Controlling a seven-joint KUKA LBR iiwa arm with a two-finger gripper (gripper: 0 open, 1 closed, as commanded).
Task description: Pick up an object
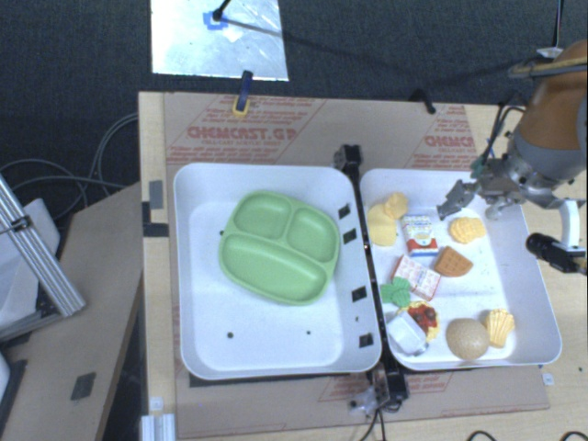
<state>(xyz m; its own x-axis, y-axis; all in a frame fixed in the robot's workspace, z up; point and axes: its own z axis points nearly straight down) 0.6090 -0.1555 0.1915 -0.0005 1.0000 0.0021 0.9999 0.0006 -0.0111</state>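
Note:
My gripper (476, 204) hangs over the far right part of the right bin (531, 283), its fingers spread open with nothing between them. Just below it lies a yellow ridged piece (467, 230). Further toy foods lie in this bin: a yellow lumpy piece (386, 219), a red and white carton (420, 232), a brown wedge (452, 263), a red and white packet (415, 277), a small green piece (397, 292), a red and white piece (415, 324), a beige round bun (468, 338) and a yellow shell shape (500, 325).
The left bin (197, 283) holds a green divided plate (278, 246). A black divider (363, 246) runs between the bins. A shiny metal sheet (219, 26) lies beyond the bench, and an aluminium frame (37, 255) stands at the left.

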